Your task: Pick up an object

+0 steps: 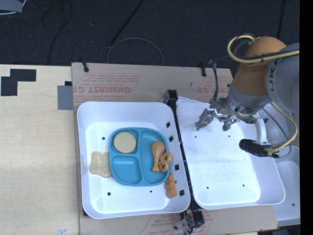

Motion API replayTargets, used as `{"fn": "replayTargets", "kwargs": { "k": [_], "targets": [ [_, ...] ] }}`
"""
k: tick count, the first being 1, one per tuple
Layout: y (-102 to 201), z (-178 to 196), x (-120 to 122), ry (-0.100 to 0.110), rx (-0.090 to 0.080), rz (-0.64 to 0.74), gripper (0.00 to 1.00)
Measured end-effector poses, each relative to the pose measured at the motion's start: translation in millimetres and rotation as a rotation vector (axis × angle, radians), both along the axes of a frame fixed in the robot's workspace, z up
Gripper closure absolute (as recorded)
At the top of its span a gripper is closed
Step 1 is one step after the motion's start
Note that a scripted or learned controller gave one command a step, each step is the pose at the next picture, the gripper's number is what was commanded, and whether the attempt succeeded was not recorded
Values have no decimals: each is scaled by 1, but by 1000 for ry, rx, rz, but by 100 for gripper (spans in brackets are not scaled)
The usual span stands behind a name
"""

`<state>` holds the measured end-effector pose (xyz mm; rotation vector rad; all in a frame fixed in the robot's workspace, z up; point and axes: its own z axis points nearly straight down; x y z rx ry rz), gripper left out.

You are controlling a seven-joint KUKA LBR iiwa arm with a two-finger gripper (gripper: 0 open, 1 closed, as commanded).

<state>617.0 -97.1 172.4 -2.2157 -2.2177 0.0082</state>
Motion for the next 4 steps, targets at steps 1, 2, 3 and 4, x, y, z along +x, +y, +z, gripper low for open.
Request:
{"fn": "replayTargets", "kwargs": {
  "k": [1,2,3,4],
  "targets": [
    [-1,-64,0,1,0,-1,0],
    [0,-86,0,-2,0,-2,0],
    [-1,-75,0,-3,0,-6,100],
    [9,-21,0,-11,-1,0,100]
  ]
}}
